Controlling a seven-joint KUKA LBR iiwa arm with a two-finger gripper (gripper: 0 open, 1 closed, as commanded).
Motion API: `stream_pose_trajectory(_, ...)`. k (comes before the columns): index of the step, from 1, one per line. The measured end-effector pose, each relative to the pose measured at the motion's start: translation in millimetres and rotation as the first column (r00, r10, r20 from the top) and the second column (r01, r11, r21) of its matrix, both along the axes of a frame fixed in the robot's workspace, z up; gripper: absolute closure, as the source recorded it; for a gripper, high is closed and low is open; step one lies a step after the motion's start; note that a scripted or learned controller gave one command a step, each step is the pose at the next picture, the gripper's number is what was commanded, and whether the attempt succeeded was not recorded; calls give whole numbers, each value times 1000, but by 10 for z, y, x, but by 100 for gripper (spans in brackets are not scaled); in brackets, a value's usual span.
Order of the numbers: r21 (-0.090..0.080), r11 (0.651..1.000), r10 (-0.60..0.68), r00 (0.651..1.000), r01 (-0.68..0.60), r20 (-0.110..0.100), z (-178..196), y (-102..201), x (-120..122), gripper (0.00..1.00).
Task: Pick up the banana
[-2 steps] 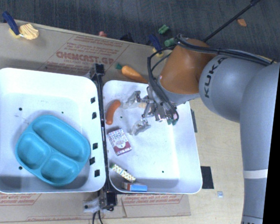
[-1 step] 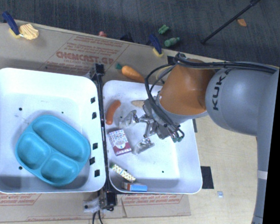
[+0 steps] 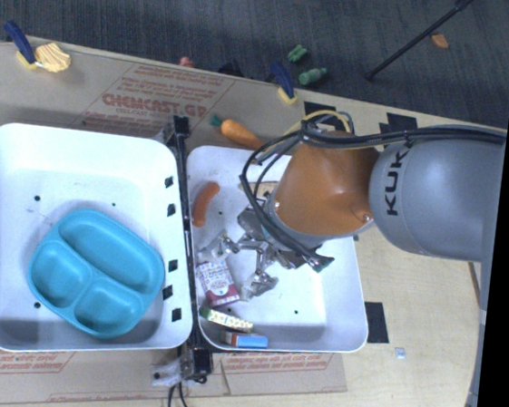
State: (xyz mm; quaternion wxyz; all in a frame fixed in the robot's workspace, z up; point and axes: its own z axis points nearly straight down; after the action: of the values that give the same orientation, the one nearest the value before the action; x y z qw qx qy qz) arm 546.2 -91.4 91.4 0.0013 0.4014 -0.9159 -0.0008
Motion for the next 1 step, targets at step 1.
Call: stream_pose_trajectory(1, -3, 1000, -2, 1000, 2, 6, 116, -13, 24, 100)
